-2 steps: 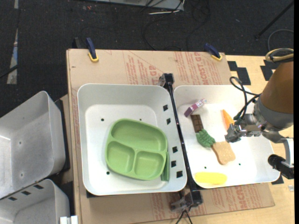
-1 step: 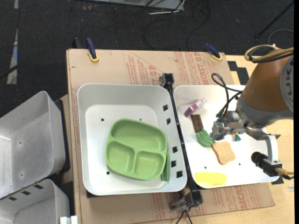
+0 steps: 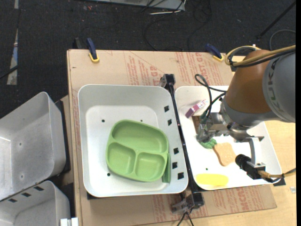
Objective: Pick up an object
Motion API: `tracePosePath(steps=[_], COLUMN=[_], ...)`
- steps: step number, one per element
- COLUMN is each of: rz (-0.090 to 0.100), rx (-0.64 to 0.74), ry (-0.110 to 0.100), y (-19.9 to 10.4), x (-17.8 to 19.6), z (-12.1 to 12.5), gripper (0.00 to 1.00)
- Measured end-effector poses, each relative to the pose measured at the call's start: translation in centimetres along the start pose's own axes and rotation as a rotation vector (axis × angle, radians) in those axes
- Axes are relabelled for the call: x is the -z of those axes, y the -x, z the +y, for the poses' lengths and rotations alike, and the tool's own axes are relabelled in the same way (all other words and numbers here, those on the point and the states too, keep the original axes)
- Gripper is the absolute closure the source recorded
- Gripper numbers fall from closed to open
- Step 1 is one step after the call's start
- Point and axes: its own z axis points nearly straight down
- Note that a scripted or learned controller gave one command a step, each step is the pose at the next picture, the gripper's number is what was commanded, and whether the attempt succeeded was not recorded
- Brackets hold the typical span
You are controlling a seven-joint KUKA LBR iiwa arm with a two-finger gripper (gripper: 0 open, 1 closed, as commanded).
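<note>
Evidently we are at the reach-and-grasp step: our pincer (image 3: 205, 134) is down in the right bin (image 3: 270, 147), right at a small green object (image 3: 208, 143) — whether it is open or clamped we cannot tell. A tan, paddle-shaped piece (image 3: 225, 154) lies just beside it, a yellow one (image 3: 211, 179) nearer, a purple item (image 3: 193, 110) farther back. The left bin (image 3: 89, 102) holds a green divided tray (image 3: 137, 150) (untouched). Next we would need a firm close — then a straight lift.
</note>
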Motion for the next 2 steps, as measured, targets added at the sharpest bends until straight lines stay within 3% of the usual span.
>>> tracePosePath(steps=[2], rz=[0.000], rx=[0.001], ry=[-0.001], y=[-10.8], x=[-0.2], z=[-0.9], gripper=[1.00])
